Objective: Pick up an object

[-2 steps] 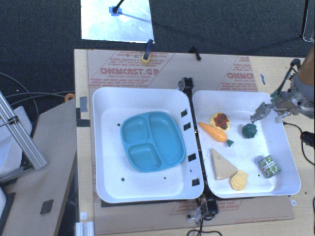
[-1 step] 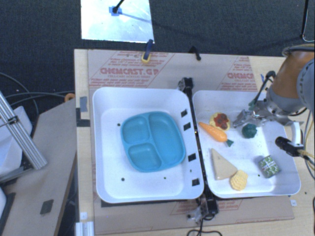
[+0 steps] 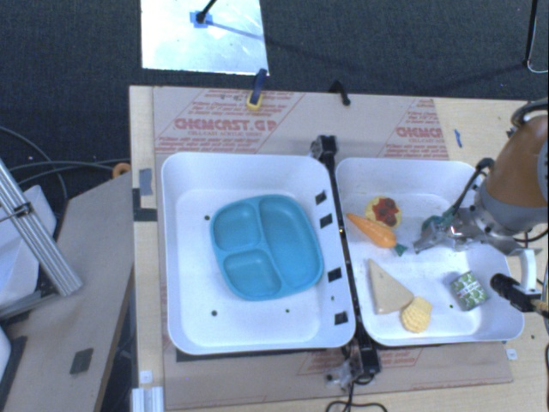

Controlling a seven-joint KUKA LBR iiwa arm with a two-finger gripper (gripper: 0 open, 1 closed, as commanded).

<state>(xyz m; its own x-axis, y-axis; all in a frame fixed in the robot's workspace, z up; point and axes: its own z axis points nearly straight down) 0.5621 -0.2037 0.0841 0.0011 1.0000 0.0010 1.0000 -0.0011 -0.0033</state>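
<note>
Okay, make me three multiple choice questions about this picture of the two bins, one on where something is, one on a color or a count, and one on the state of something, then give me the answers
1. Where does the divided plate lie?
A. In the left bin
B. In the right bin
C. On the bare bench

2. What colour is the plate?
A. Red
B. Blue
C. Green

3. How does the toy carrot stand relative to the gripper?
A. Lifted clear above the bin
B. Clamped between the fingers
C. Lying on the bin floor, apart from the gripper

Answers:
1. A, the plate sits in the middle of the left bin.
2. B, the plate is light blue all over.
3. C, the carrot rests on the right bin's floor near its left wall, with white floor visible between it and the gripper's tip.
</note>
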